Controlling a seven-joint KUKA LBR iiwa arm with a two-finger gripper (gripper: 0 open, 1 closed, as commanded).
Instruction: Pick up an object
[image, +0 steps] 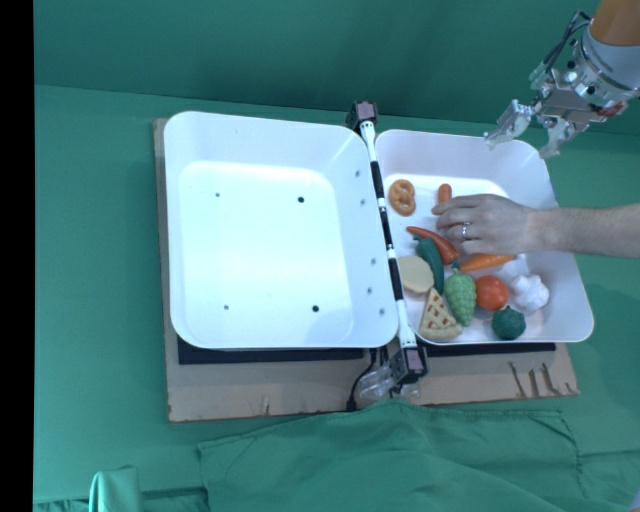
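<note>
My gripper (528, 130) hangs above the far right corner of the right bin (470, 150), open, with nothing between its fingers. In that bin lie toy foods: a pretzel (402, 196), a small orange sausage (444, 192), a red chili (432, 241), a green pepper (432, 264), a carrot (486, 263), a round tan piece (414, 274), a waffle wedge (438, 316), green grapes (461, 297), a tomato (491, 292), white garlic (529, 292) and a dark green broccoli (509, 323).
A person's hand (492, 224) with a ring reaches in from the right and rests over the middle of the right bin. The left bin (200, 150) stands beside it, split off by a black-and-white divider (384, 225). Both rest on cardboard (250, 400).
</note>
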